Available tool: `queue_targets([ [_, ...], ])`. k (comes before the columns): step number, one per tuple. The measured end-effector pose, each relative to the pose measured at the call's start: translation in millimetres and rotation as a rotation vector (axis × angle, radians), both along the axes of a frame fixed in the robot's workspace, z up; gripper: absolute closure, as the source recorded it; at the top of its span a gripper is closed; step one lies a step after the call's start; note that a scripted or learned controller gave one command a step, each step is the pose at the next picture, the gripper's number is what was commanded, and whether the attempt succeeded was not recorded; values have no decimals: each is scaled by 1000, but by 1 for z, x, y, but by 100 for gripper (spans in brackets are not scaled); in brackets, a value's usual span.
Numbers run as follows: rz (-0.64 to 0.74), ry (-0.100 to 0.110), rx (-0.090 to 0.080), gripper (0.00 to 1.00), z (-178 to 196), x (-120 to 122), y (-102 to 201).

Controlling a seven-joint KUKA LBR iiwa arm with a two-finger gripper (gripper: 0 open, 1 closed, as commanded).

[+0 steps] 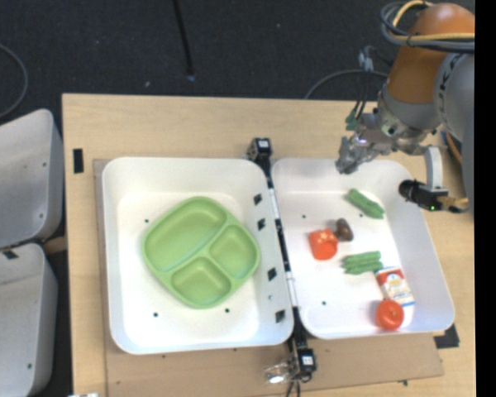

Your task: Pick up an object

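Overhead, the desk (83, 122) carries two shallow white bins side by side. The left bin (124, 304) holds a green divided plate (201, 251). The right bin (422, 246) holds the candidate objects: a green pod-like piece (364, 203) near the far wall, a small dark brown piece (344, 229) touching or just beside a red piece (322, 244), a second green bean-like piece (361, 262) below these, and near the front corner a small carton (394, 284) with a round red piece (388, 314) at its lower end.

The arm enters from the right; its end effector (352, 157) hangs over the far left part of the right bin, above the rim area and apart from every object. Whether it is spread or pressed together cannot be told at this scale, and nothing is seen pinched in it.

Judged by appearance, all pieces are toy foods: light, rigid, smooth and liable to slide on the white floor. The nearest, the green pod-like piece, lies well clear of its neighbours and is best taken across its narrow width at mid-length. The round red pieces would probably roll or squirt out of a poorly centred pinch; the carton offers flat, parallel faces.
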State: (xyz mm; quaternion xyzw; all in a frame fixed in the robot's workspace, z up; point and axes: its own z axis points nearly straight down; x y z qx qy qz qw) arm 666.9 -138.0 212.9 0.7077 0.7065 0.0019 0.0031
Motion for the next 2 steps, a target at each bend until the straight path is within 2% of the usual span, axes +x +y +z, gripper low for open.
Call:
queue_targets([
  [2,9,7,3,100,21,-7,118],
])
